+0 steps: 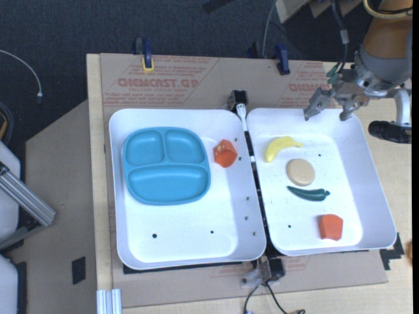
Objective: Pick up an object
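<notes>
My gripper hangs open above the far edge of the right bin, with nothing between its fingers. Below it in that bin lie a yellow banana, a round tan disc, a dark green pepper and an orange block near the front. The banana is the closest to the gripper, down and to its left.
The left bin holds a blue divided plate and a small orange-red piece by its right wall. A black divider strip runs between the bins. Blue clamps sit on the bench's far edge.
</notes>
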`<state>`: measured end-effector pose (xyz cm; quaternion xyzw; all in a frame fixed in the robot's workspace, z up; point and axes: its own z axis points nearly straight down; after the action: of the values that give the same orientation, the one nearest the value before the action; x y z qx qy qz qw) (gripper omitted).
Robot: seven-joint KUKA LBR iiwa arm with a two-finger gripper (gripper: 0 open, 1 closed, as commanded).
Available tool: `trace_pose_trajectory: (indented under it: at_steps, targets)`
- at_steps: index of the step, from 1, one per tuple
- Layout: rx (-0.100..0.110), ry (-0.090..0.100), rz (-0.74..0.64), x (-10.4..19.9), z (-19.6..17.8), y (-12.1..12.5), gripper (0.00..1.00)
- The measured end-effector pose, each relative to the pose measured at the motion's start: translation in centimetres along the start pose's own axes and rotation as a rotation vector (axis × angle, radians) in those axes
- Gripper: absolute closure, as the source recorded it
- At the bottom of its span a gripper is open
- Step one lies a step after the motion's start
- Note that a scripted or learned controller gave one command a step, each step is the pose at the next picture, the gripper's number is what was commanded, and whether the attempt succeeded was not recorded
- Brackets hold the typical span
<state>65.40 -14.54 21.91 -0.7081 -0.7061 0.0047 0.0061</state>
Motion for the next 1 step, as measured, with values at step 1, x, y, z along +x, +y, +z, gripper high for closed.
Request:
trace_pose_trajectory:
  at_steps: [1]
  targets:
    - [-0.015, -0.002, -0.003, 0.04, -0.92, 0.27, 0.0]
